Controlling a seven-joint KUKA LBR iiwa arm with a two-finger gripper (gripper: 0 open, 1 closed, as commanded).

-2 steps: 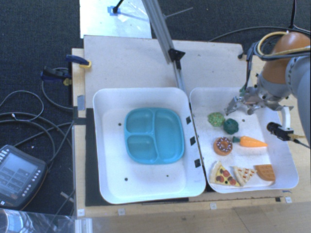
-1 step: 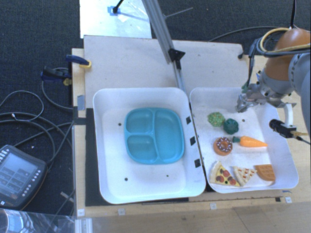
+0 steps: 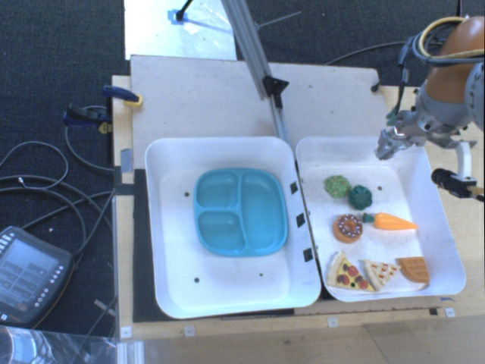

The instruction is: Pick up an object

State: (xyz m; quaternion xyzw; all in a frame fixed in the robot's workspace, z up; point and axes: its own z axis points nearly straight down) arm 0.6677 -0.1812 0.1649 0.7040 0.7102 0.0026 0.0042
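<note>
Plastic toy food lies in the right bin: a light green piece and a dark green piece near the middle, a donut, a carrot, and along the near edge two pizza slices and a brown piece. All are judged light, stiff and somewhat slippery. The carrot seems best taken across its thick end. The gripper hangs over the bin's far edge; how it is set cannot be told, being small and blurred. The arm's upper part is cut off. A blue tray sits in the left bin.

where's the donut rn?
The donut lies in the right bin, mid-bin, just left of the carrot and above the pizza slice.
</note>
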